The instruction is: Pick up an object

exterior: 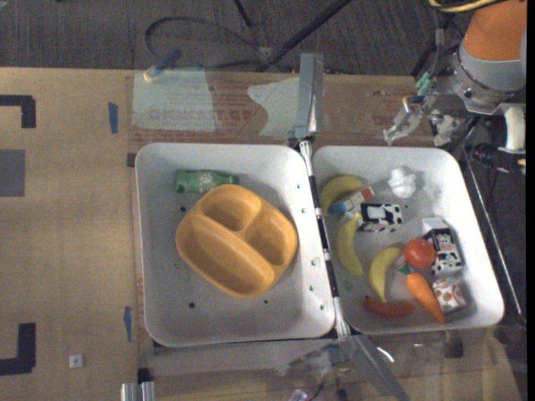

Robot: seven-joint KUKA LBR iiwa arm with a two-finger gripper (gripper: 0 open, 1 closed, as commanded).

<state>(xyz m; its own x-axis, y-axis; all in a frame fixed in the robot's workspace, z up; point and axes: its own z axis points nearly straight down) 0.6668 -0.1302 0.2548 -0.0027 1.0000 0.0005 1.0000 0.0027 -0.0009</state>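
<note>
Gripper (pixel 399 129) hangs above bench, just past far edge of right bin (pixel 485 249), nothing between fingers; whether wide or narrow, you cannot tell from this angle. Objects for you to pick: right bin has 3 bananas, one (pixel 338 189) near far-left corner, also carrot (pixel 425 296), tomato (pixel 420 252), red pepper (pixel 389 308), small cartons, e.g. cow-pattern carton (pixel 380 216). Left bin (pixel 159 249): orange divided plate (pixel 236 239) in middle, green bottle (pixel 206 180) lying beside it, far side.

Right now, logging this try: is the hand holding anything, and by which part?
Nothing is held. The hand hangs above the right bin's far rim, fingers bare.
</note>
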